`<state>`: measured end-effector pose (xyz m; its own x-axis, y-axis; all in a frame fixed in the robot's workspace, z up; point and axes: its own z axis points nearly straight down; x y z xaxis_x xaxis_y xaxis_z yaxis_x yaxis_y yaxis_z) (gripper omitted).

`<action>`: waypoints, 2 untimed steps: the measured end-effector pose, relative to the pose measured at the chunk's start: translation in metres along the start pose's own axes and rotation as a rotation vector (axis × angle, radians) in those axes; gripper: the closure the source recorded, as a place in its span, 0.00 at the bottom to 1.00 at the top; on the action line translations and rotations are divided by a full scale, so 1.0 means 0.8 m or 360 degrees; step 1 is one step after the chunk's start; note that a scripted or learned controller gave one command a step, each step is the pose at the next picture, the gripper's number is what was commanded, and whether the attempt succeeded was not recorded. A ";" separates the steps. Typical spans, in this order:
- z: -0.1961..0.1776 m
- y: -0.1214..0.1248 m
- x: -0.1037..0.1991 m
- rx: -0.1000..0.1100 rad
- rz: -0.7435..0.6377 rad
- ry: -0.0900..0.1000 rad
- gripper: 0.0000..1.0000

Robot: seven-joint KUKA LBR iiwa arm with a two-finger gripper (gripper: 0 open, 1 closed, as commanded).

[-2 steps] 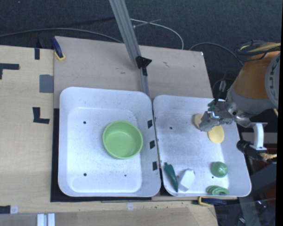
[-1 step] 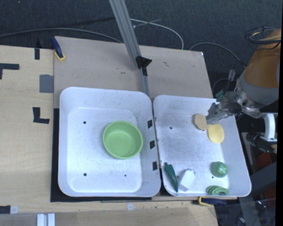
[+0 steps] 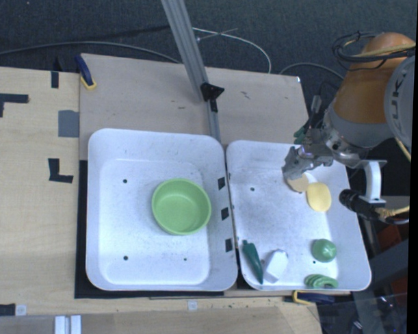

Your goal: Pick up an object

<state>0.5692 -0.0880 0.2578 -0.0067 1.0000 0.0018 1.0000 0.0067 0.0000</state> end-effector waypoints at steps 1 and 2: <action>0.016 0.003 0.070 0.0004 0.0000 -0.0001 1.00; 0.012 0.014 0.146 0.0002 -0.0002 0.0000 1.00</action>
